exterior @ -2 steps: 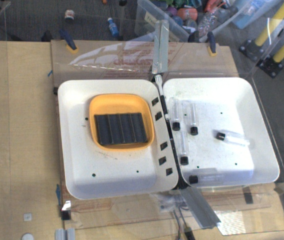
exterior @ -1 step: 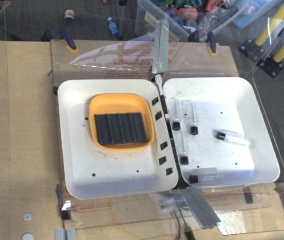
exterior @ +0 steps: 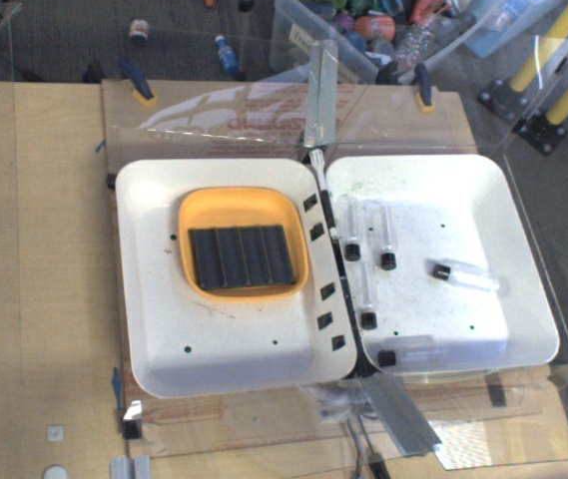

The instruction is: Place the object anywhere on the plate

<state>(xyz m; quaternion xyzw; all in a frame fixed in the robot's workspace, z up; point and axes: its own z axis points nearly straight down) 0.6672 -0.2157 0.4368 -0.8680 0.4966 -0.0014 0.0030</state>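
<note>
camera view looks down on an orange plate in the left bin, with a dark ribbed block lying on it. several clear tubes with black caps lie scattered in the right bin. can't tell the gripper's state from here.

Storage tub cut off at top.
</note>
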